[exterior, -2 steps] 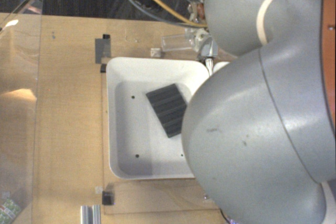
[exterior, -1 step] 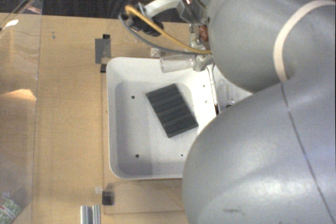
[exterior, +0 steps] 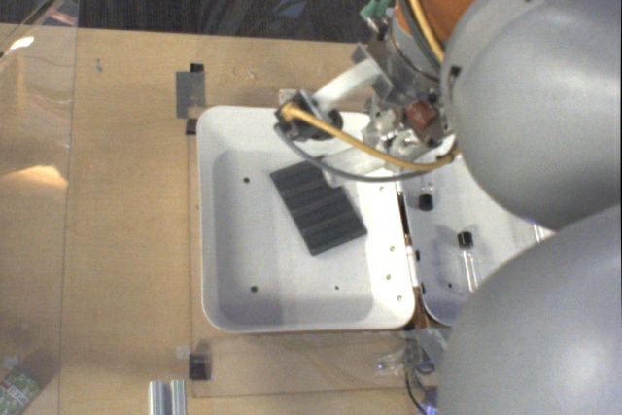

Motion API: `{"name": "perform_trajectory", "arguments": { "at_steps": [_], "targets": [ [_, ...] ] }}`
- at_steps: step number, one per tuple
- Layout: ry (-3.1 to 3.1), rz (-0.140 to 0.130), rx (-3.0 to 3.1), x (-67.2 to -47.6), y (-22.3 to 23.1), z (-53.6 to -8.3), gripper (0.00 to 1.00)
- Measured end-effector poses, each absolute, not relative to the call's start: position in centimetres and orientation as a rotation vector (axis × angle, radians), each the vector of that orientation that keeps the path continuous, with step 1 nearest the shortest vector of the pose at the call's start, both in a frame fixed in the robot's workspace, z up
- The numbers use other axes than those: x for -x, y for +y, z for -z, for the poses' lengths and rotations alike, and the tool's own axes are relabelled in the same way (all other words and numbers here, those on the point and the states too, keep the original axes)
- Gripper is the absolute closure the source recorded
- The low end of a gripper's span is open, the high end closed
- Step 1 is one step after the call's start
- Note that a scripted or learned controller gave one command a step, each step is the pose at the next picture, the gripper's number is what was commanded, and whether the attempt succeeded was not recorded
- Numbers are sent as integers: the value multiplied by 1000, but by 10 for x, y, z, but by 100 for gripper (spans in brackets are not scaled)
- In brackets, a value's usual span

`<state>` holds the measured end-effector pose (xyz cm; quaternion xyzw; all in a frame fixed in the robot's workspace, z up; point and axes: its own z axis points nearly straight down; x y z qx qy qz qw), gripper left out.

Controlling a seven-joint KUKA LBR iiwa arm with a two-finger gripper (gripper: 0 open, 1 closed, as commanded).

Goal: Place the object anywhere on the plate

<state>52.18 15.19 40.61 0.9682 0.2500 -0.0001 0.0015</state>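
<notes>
Furthest left, the wooden bench (exterior: 97,209) lies bare beside the left bin (exterior: 207,209). On that bin's floor a dark ridged slab (exterior: 318,206) lies flat and turned at a slant. It touches neither wall, so I take it for the object still waiting to be picked up.

Just past it, over the bin's far right corner, hangs the gripper (exterior: 406,123). It is near the slab but clear of it, with nothing visibly held. Whether it is spread or pressed together I cannot tell, since the wrist hardware hides it. That position looks like a pause beside the slab, not a grasp.

Further right, a curved white rim seems to be the plate (exterior: 439,306), largely covered by the big grey arm (exterior: 544,63). The slab is well apart from it, so the placing is not yet done.
</notes>
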Motion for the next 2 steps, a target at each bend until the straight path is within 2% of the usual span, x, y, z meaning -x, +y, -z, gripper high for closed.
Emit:
{"name": "perform_trajectory", "arguments": {
  "at_steps": [1, 2],
  "targets": [
    [778, 1, -3043, -531, 215, -289, 100],
    [778, -1, -3043, -531, 215, -289, 0]
  ]
}}
